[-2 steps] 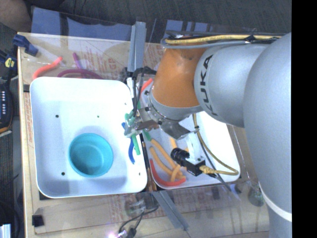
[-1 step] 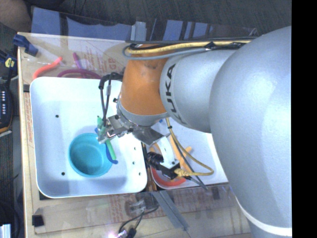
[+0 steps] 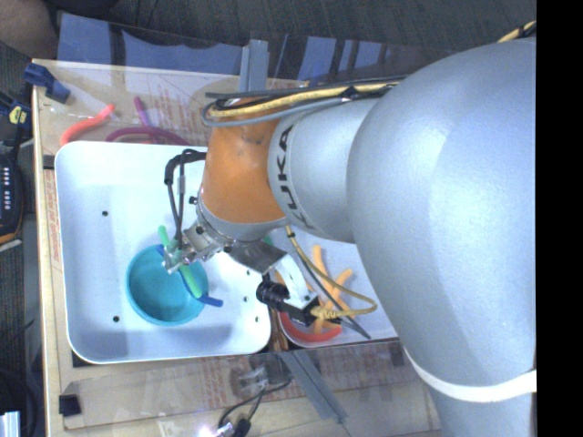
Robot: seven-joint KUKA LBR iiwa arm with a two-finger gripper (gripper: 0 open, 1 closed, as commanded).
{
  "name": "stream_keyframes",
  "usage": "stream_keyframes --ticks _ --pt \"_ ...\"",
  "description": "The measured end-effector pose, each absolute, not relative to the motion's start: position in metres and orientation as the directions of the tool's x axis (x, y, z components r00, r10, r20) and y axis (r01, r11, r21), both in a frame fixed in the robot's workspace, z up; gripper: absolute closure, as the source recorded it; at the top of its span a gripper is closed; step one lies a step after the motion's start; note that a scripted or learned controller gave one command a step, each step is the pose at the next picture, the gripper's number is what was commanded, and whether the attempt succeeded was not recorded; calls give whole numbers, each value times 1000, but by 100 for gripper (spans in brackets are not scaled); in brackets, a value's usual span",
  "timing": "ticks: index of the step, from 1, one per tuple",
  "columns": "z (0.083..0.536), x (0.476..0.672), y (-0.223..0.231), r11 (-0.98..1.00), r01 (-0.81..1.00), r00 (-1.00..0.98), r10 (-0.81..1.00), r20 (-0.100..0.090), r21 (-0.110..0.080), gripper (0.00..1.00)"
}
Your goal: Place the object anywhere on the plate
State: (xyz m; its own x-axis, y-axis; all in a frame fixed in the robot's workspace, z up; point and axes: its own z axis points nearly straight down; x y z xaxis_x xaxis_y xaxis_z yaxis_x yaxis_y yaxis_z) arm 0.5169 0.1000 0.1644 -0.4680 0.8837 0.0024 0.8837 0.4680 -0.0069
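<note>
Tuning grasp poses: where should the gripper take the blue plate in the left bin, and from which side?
By judgement, the blue plate is best taken at its raised rim on the view's left, coming from above: it lies flat in the left bin, and that rim is bare, while the gripper and green object cover the right rim.

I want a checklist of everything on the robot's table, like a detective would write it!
Surface: a wooden bench bearing a shallow white bin.
Job's things: a blue plate lies in the bin; a green object sits over the plate's right edge, right at the gripper's tip.
Clutter: orange sticks and a red dish beside the bin, partly hidden by the arm.
Grippers: the gripper is low over the plate; open or shut cannot be told.
Cables: a yellow cable and black ones run along the arm.
Surroundings: pink and orange tubes on the bench behind the bin; dark floor beyond.
</note>
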Motion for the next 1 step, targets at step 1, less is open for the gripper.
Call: stream_keyframes --ticks 1 --pt "165 517 100 468 884 -468 884 2 -6 0"
